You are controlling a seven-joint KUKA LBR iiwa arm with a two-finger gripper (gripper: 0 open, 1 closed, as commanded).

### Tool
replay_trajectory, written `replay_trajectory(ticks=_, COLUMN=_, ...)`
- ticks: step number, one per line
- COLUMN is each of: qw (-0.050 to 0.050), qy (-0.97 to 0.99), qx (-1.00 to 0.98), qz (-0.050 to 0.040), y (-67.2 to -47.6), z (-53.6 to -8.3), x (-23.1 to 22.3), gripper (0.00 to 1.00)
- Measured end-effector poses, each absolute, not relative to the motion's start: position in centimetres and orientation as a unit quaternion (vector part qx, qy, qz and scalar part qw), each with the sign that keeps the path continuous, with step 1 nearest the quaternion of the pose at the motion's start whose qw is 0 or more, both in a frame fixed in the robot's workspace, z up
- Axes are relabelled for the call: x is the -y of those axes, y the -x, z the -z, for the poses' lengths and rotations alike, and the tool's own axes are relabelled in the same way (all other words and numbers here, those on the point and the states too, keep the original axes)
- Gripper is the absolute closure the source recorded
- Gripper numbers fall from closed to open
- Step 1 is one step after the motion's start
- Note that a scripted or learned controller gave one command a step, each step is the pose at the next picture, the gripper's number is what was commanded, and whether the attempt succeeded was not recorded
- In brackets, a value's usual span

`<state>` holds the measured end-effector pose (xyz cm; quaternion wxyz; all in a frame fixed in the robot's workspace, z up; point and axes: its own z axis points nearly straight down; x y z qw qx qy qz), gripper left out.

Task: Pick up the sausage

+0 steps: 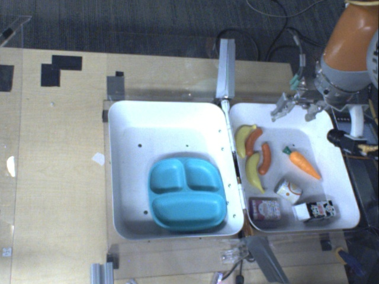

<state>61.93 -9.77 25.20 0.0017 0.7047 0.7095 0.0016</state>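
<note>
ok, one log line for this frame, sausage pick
stage: approach | hand: open, above right bin's far edge, nothing held | sausages: two, among bananas in right bin, untouched | left bin: blue tray

- The arm [353,22] has a broad, rounded orange band with a smooth, glossy surface.
- Below the band sits a grey wrist ring [346,81], metallic in look.
- The gripper [297,107] is bare silvery metal with 2 thin fingers [280,110].
- Small teal-green fittings [294,81] sit beside the gripper's base.
- A thin grey cable [298,47] runs up from the gripper's base.
</note>
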Motion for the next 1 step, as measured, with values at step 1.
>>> replay_trajectory(ticks=1, qw=0.001, qy=-0.683, qx=-0.73, qz=-0.0007, y=-57.98, z=-14.19, x=12.84, gripper=0.0)
